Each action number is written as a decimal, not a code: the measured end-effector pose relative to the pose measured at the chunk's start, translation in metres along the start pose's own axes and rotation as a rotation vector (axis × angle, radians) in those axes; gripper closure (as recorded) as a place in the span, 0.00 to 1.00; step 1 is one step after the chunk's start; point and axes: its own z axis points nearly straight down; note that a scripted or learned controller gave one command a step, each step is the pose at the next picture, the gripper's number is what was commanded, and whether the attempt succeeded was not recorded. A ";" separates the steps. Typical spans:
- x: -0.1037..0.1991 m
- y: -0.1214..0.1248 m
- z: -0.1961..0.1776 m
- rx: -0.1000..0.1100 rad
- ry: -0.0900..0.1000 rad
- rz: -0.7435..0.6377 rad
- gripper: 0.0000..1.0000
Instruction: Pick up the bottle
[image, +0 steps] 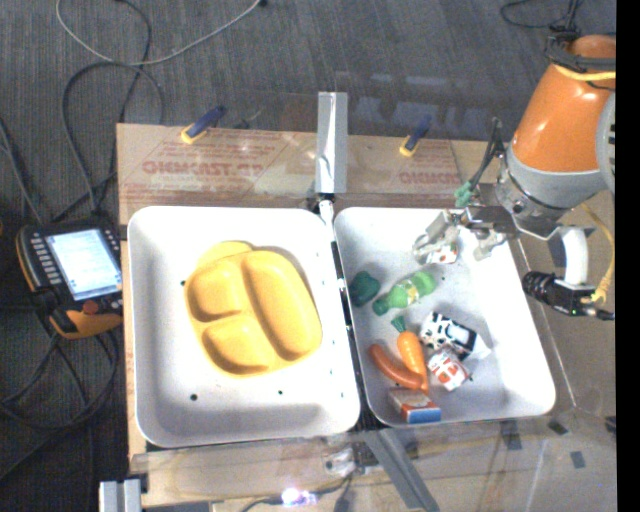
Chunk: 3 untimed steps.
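Fingers (437, 240) of the gripper (440, 243) look spread apart with nothing between them, hanging over the far part of the right bin (520, 320), and you can see the green bottle (405, 293) lying on its side just below them, not touched. Beside the bottle sits a dark green lump (363, 286); nearer you lie a carrot (411, 352), a red sausage-like piece (392, 367), a black-and-white toy (447, 333), a small red-and-white item (449, 372) and a little box (415, 407). The left bin (150, 300) holds a yellow divided plate (254, 308). Both bins rest on a cardboard sheet (230, 165) clipped to the bench, with grey carpet (150, 60) and loose cables around it and a handheld control screen (78, 262) at the left. You have bare bin floor along the right wall and the far-left corner of the right bin.
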 end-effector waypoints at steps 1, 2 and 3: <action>0.002 0.003 0.164 0.002 0.001 0.036 0.00; -0.034 0.059 0.190 -0.011 0.001 0.485 0.00; -0.035 0.059 0.181 -0.011 -0.004 0.484 1.00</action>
